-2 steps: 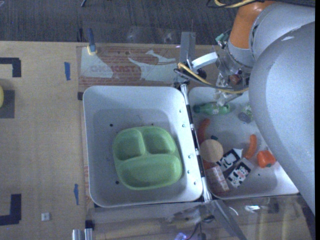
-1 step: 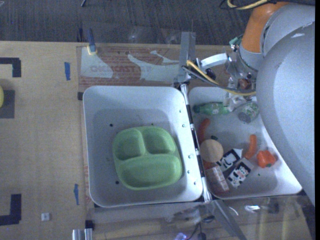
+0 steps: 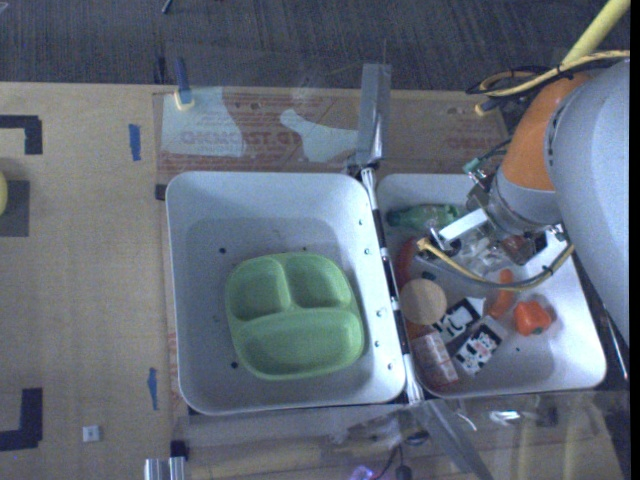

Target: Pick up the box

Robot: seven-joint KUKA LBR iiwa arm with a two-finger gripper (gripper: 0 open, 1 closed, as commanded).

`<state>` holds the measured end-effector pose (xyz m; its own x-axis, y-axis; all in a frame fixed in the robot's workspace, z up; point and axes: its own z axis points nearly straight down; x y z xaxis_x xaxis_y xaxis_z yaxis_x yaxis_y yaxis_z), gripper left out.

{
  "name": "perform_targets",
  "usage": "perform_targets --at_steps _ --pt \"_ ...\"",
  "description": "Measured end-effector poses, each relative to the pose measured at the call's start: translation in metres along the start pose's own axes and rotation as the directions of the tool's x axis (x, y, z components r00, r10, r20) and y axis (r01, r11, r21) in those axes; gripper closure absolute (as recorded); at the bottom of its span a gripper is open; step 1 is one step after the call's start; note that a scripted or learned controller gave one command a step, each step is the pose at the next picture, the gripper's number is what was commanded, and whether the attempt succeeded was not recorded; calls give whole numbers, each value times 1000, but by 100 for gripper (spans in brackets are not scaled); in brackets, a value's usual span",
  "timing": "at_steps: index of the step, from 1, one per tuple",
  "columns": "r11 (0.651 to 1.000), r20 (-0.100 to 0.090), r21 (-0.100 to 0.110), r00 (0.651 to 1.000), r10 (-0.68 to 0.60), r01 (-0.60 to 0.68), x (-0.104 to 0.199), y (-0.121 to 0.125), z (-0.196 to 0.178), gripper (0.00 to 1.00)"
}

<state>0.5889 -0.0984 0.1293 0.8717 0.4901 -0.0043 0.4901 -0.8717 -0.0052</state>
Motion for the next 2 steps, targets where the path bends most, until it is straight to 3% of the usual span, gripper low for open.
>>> perform_targets --at_steps 1,2 --pt "957 -7 -4 957 290 -290 63 -12 -141 100" --pt "957 -8 -4 957 289 -289 64 -12 -150 100"
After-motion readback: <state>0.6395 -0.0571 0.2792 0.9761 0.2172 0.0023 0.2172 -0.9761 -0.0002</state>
